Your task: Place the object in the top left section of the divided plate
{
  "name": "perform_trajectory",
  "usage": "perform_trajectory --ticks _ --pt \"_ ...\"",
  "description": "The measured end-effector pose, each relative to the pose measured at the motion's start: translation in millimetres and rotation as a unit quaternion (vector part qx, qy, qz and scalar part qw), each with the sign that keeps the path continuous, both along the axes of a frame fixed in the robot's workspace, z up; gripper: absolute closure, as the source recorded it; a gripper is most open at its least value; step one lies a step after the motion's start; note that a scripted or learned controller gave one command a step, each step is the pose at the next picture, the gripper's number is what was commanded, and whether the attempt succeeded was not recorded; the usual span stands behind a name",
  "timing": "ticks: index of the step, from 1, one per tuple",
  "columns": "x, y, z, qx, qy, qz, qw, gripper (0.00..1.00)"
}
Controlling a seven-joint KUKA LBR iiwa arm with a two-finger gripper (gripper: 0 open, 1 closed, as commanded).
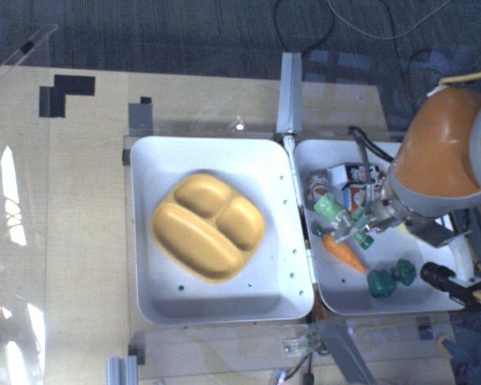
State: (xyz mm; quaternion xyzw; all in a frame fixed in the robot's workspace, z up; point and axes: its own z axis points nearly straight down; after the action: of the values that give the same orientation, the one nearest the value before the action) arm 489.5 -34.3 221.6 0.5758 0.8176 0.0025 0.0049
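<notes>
Pick step: gripper (pixel 359 229) low over carrot (pixel 344 252), finger state unclear. Next: grasp, carry to plate (pixel 208 226).

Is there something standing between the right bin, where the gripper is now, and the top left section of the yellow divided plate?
Only the bin walls. The gripper is low in the right bin, beside the carrot. The divided plate lies alone in the left bin, and nothing sits in its sections.

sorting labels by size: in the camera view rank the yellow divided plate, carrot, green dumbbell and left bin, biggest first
1. left bin
2. yellow divided plate
3. carrot and green dumbbell: look alike in size, unranked
</notes>
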Motion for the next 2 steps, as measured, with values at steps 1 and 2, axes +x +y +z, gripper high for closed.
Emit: perform_trajectory --ticks 1,2 --pt "-1.0 56.2 -11.0 0.0002 0.003 0.079 0.9969 1.00" --pt "20.7 102.3 3.2 -0.0003 0.001 0.151 0.9885 1.00"
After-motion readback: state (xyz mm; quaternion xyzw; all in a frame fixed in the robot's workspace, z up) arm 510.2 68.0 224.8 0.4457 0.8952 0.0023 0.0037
